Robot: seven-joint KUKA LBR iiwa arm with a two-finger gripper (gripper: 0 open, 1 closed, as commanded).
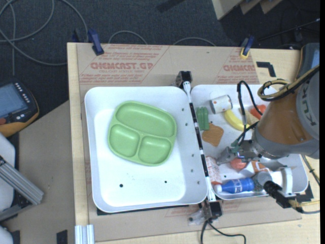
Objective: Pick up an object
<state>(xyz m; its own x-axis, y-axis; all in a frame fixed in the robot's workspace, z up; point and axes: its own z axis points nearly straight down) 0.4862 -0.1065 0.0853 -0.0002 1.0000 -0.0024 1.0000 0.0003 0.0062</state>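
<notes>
My gripper (234,154) is low in the right bin (224,88), near its middle, under the grey arm with the orange band. A small red-orange object (237,163) lies right at the gripper's tip; whether it is held cannot be told. Around it lie a brown flat piece (213,134), a green item (202,118), a yellow banana (233,120), a white can with a red end (221,103) and a blue bottle (237,186). The arm hides the bin's right side.
The left bin (142,187) holds a green divided plate (142,133) in its upper half. A white packet with red print (213,173) lies by the wall between the bins. An orange item (259,111) peeks out beside the arm.
</notes>
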